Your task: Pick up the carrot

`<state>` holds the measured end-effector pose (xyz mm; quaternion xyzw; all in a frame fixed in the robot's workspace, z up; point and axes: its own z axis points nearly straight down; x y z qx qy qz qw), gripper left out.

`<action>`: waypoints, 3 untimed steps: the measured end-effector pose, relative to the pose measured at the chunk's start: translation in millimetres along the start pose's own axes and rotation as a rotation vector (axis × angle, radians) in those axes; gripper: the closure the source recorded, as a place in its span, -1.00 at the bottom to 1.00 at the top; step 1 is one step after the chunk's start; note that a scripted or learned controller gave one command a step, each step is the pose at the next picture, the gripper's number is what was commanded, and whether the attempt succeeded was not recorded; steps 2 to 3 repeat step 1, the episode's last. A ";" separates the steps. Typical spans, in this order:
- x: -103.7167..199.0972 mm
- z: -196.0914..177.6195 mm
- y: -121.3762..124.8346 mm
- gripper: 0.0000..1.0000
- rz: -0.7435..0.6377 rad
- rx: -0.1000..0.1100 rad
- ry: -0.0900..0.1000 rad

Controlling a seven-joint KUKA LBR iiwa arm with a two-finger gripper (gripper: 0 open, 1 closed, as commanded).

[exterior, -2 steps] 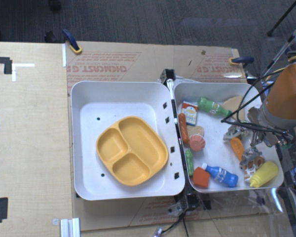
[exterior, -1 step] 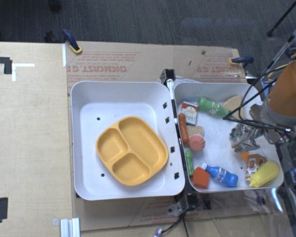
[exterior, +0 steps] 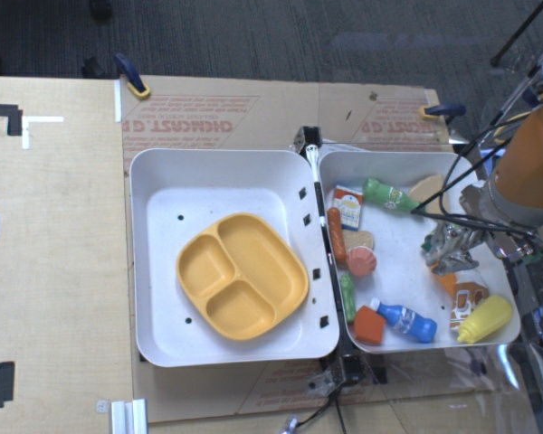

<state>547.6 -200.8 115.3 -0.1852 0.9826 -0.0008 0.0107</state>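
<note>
Hovering pincer (exterior: 450, 253) beside carrot (exterior: 446, 283)

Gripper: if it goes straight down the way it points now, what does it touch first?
Probably the orange piece just below the gripper, likely the carrot; otherwise the right bin floor. Depth is unclear from this slanted view.

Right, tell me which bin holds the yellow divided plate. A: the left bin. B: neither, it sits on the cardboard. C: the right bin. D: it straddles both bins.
A: the plate lies flat inside the left bin, alone on its floor, while the right bin holds the toy food and bottles.
</note>
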 end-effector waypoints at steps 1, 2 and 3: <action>-3.2 -10.4 -0.5 1.00 -0.002 0.004 -0.006; -3.2 -10.4 -0.5 1.00 -0.002 0.004 -0.006; -3.2 -10.4 -0.5 1.00 -0.002 0.004 -0.006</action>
